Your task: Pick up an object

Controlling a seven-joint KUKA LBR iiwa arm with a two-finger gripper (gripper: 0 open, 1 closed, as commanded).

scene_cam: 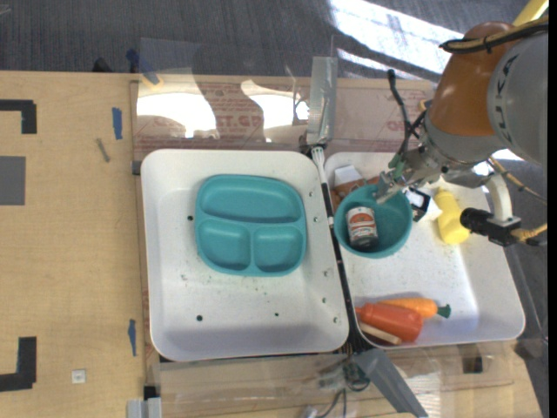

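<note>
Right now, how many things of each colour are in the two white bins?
Teal: 2, the divided teal plastic plate and the round teal plastic bowl
Orange: 1, the orange toy carrot
Yellow: 1, the yellow plastic toy
Red and white: 1, the small labelled can inside the bowl
Total: 5, though something brownish behind the bowl is too hidden to count.

Glossy white plastic bins (174, 320), matt teal tray (251, 225), bare wooden bench (65, 259).
</note>
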